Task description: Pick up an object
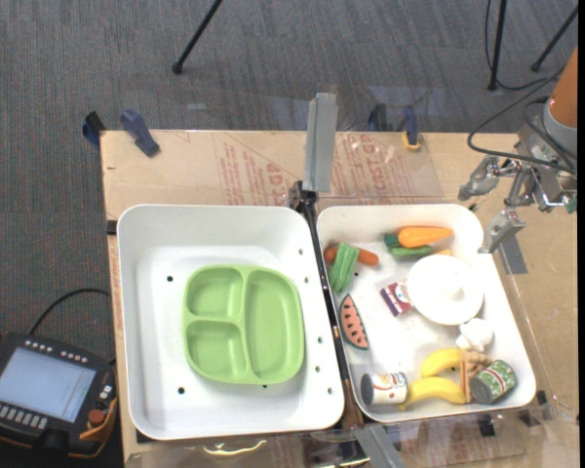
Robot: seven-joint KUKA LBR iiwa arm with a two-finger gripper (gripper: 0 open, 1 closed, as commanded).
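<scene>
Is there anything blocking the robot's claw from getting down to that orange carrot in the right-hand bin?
Nothing visible does. The gripper hangs at the right bin's upper right edge, and the carrot lies uncovered just to its left. Green toy pieces touch the carrot's lower side, and the white plate sits below it.

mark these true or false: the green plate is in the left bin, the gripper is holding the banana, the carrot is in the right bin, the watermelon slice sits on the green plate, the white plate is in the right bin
1. The green divided plate lies in the left bin: true.
2. The gripper holds the banana: false. The gripper is at the upper right edge of the right bin, and the banana lies near that bin's lower edge.
3. The carrot is in the right bin: true.
4. The watermelon slice sits on the green divided plate: false. It lies in the right bin, by its left wall.
5. The white plate is in the right bin: true.
</scene>
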